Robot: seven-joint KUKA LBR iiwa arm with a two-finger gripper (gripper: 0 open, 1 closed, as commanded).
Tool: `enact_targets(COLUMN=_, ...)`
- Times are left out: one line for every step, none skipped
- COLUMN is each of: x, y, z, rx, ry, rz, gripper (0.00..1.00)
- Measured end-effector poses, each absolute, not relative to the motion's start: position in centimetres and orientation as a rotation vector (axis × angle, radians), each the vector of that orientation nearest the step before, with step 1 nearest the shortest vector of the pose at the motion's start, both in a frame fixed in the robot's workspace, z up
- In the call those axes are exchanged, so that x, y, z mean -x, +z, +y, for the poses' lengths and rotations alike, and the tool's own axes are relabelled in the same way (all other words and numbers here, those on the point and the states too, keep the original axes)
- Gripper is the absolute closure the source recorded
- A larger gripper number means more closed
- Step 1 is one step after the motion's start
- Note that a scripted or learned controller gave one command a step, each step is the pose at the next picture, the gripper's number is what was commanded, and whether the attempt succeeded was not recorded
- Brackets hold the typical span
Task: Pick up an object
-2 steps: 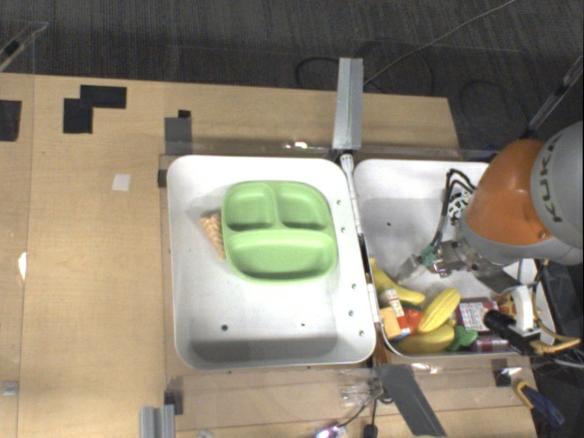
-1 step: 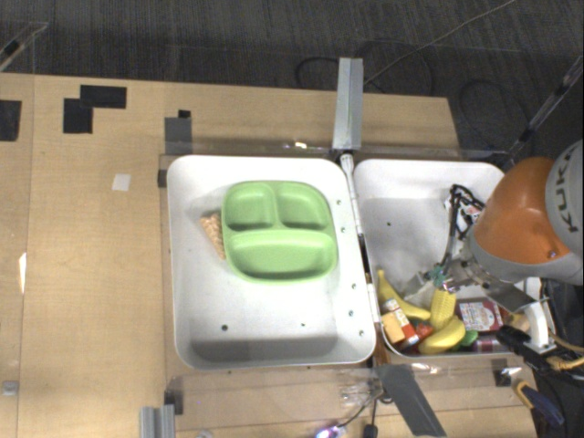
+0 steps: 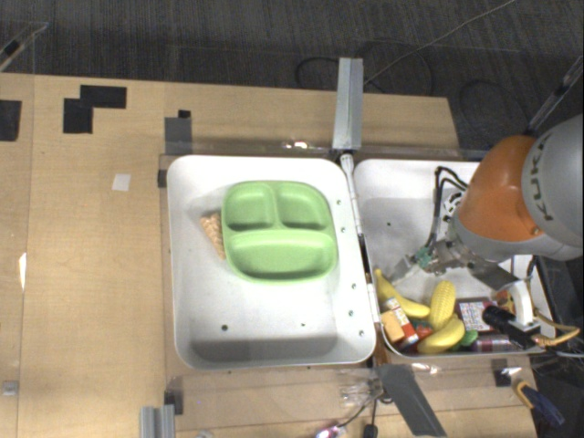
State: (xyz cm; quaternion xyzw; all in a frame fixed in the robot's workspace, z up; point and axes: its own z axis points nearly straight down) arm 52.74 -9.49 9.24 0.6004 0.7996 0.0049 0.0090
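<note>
- The nearest thing for me to pick is the yellow plastic corn cob (image 3: 443,301). It stands almost upright in the lower part of the right white bin (image 3: 392,190), in a heap of toy food.
- I judge it light, stiff and a little slippery. I would take it across its middle, where the sides are most parallel.
- Just beside it lie two yellow toy bananas, one (image 3: 401,299) to the left and one (image 3: 442,337) below it. They are curved and smooth, so harder to hold.
- A small red and orange box (image 3: 398,322) touches the left banana. Its printing is too small to read.
- My gripper (image 3: 429,256) hangs above the heap. I cannot tell if it is open or closed.
- My orange band (image 3: 497,194) carries grey letters "KU".
- The left white bin (image 3: 187,272) holds a green plastic divided plate (image 3: 277,230).
</note>
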Motion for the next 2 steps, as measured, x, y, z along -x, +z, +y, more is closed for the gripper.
enact_targets(x=-60.7, y=9.1, z=-9.8, rx=-1.915, ry=0.016, rz=2.471, gripper=0.00)
enact_targets(x=-65.1, y=8.9, z=-9.7, rx=-1.884, ry=0.011, rz=2.499, gripper=0.00)
